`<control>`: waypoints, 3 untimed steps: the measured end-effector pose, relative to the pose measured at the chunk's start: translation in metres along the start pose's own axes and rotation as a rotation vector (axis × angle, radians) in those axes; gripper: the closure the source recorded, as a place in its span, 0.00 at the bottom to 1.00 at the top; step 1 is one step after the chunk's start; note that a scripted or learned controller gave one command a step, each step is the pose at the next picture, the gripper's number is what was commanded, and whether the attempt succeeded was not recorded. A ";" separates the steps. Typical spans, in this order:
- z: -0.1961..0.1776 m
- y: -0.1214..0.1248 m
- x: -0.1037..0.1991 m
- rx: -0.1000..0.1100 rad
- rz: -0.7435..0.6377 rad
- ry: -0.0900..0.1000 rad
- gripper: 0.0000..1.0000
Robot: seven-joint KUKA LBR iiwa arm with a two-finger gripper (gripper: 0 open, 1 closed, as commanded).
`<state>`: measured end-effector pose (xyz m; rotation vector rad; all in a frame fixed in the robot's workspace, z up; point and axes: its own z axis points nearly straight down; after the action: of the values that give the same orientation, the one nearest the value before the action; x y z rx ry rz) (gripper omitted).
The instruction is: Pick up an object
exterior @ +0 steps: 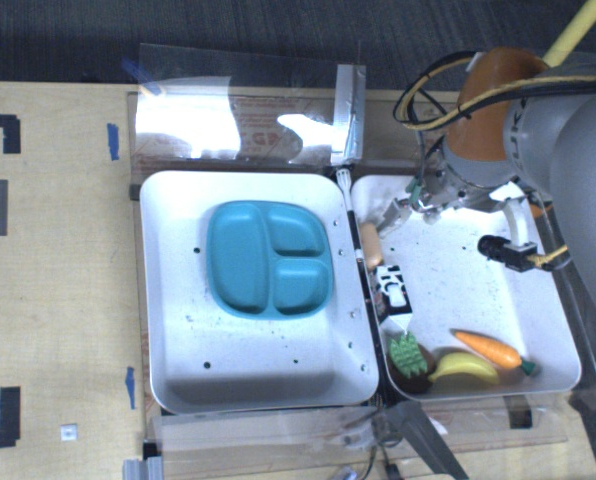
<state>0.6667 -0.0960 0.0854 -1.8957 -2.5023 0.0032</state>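
Note:
The right bin (538,298) holds several small objects. An orange carrot (488,348) and a yellow banana (465,368) lie at its near edge, with a green bumpy item (406,353) beside them. A black-and-white piece (392,290) and a tan, brown-tipped piece (369,245) rest against its left wall. My gripper (408,208) hangs low over the bin's far left corner, up and to the right of the tan piece. I see nothing held in it.
The left bin (168,348) holds a blue divided plate (270,258). A clear plastic sheet and a metal post (348,113) stand behind the bins. The grey arm with black cables (448,78) covers the right bin's far right side.

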 end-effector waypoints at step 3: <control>-0.002 -0.058 0.004 -0.005 -0.240 -0.008 0.00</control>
<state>0.6095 -0.1080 0.0876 -1.5867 -2.7196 0.0046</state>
